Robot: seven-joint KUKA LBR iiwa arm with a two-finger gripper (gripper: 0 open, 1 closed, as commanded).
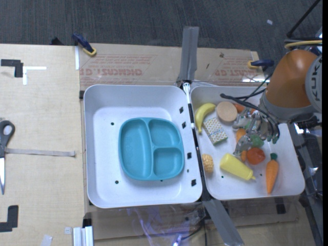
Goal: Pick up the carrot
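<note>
1. Over the right bin (294, 186), the gripper (246, 143) hangs low among the toy food, its metal fingers pointing down and to the view's left; whether they are spread or closed cannot be told from this angle (cables and wrist hardware clutter the spot).
2. Just beside the fingertips lies a red tomato (255, 156), with a small orange piece (240, 135) on the other side. Nothing is visibly pinched between the fingers.
3. Carrot (271, 173): orange with a green top, lying near the bin's right front corner, top pointing away from the viewer. It sits apart from the gripper, just past the tomato.
4. Yellow squeeze bottle (237, 167) lies on its side in front of the gripper, nozzle toward the carrot.
5. Further left in the same bin: a small patterned box (216, 133) (print too small to read), a banana (203, 115), a round tan slice (226, 111), and a little corn-like piece (207, 162) by the bin's left wall.
6. Arm: orange band (293, 80) above the wrist, reaching in from the right.
7. Left bin (97, 188) holds a teal divided plate (151, 148), three compartments.
8. Behind both bins, a cardboard sheet (123, 65) carries red lettering seen upside down; not legible.
9. Far left on the bench, scissors (4, 142) lie beside a strip of tape.
</note>
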